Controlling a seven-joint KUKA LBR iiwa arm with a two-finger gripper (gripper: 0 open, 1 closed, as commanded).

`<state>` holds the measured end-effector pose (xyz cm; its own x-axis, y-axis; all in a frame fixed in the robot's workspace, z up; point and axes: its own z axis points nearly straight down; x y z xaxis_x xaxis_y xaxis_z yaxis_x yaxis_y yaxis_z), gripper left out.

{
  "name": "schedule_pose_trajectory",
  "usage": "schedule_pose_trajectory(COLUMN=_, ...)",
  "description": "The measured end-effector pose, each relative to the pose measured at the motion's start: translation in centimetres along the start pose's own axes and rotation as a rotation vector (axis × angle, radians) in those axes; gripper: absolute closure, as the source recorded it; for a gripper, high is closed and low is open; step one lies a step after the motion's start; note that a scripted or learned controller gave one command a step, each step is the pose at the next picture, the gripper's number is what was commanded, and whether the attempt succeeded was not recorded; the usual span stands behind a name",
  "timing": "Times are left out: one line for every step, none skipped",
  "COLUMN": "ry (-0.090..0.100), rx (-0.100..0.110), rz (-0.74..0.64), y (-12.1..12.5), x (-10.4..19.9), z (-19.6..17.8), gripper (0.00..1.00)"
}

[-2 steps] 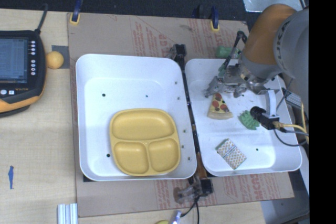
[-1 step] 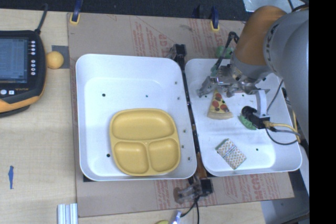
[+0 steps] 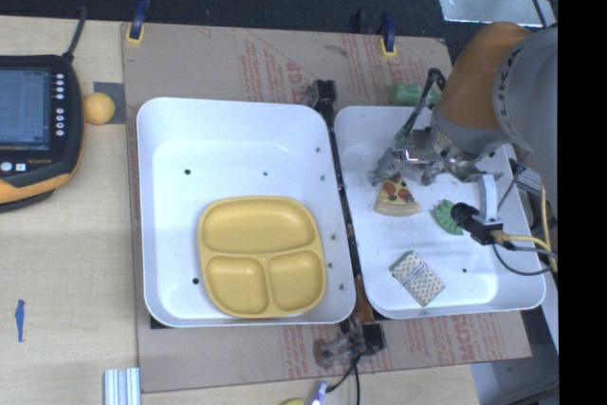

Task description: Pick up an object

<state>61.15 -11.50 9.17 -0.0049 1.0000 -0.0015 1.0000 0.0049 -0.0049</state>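
Observation:
The right bin (image 3: 379, 299) holds a toy pizza slice (image 3: 397, 198), a green toy (image 3: 446, 214) and a small patterned packet (image 3: 417, 278). My gripper (image 3: 408, 168) hangs low over the upper middle of this bin, just above the pizza slice, with its metal fingers (image 3: 387, 170) spread to either side. Nothing shows between the fingers. The grey arm with its orange band (image 3: 479, 76) covers the bin's upper right part.
The left bin (image 3: 171, 138) holds a yellow divided tray (image 3: 263, 255). A teach pendant (image 3: 33, 128) and a yellow ball (image 3: 99, 107) lie on the bench at far left. A green object (image 3: 406, 94) sits behind the right bin. Cables (image 3: 517, 242) trail at the right.

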Motion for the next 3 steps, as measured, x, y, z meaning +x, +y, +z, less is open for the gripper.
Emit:
schedule_pose_trajectory(ry=0.000, rx=0.000, rz=-0.001, y=0.0, x=0.0, z=-1.1, gripper=1.00)
schedule_pose_trajectory(ry=0.000, rx=0.001, rz=-0.002, y=0.0, x=-0.1, z=-1.1, gripper=0.00)
schedule_pose_trajectory(ry=0.001, rx=0.000, rz=-0.001, y=0.2, x=1.2, z=0.0, gripper=0.00)
